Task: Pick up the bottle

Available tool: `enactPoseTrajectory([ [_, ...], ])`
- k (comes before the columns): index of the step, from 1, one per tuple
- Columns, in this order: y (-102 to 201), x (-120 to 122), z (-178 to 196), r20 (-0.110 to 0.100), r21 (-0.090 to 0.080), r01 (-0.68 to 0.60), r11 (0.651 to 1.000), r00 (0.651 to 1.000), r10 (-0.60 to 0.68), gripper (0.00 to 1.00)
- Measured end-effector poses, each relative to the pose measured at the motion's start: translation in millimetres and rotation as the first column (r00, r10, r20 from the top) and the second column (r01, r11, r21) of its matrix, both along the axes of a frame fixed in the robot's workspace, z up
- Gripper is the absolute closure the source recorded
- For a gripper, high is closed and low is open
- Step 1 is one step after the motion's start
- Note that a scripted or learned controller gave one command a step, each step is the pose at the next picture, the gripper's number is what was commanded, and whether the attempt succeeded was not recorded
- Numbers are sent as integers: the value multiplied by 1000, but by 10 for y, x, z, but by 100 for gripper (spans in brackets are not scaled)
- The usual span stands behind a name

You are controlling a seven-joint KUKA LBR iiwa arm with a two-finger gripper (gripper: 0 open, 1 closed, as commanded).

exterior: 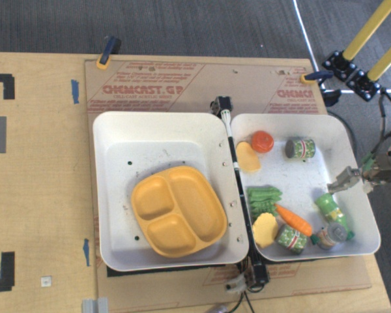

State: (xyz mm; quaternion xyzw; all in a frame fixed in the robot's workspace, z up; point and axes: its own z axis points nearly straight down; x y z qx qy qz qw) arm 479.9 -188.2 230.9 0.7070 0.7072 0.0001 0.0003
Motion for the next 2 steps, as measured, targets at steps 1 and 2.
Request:
enactPoseTrajectory([
  [1, -202, 371, -1362, 1, 0, -156, 988, 988, 156, 0],
  [2, -203, 376, -1263, 3, -2, -155, 988, 988, 155, 100],
])
